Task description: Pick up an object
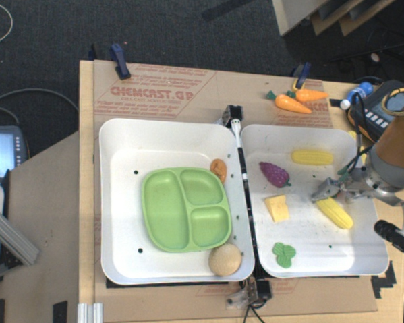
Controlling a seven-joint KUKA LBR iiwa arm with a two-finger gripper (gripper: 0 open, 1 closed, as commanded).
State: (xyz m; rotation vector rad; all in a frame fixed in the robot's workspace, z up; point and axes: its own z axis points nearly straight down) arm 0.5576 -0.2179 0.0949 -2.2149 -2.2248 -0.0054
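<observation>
Over the right bin [298, 267] — tool [330, 192] low beside corn [335, 212].

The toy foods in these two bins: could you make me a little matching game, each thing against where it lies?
Things:
1. green divided plate
2. purple grapes
3. cheese wedge
4. tan ball

Places:
A. right bin, near its middle, below the grapes
B. left bin, front right corner
C. middle of the left bin
D. right bin, upper left part

Pairs: 1-C, 2-D, 3-A, 4-B
</observation>
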